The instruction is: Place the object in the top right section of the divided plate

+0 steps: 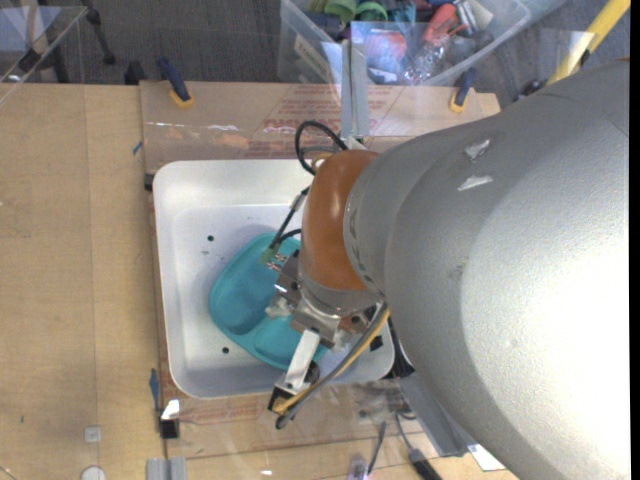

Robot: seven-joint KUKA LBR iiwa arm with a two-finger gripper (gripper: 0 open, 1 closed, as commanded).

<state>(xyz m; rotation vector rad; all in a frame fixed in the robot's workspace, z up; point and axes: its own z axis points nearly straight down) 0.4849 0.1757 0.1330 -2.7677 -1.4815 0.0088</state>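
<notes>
A teal divided plate lies in the left white bin, a little right of the bin's middle. The arm's wrist, with its orange band, hangs directly over the plate's right half and hides it. The gripper itself sits beneath the wrist, over that covered part of the plate. No loose object shows on the uncovered part of the plate.
A clear tub of mixed colourful items stands at the back, behind the bins. The big grey arm body covers the right side of the bench. Bare wooden tabletop lies left of the bin. Clamps hold the back edge.
</notes>
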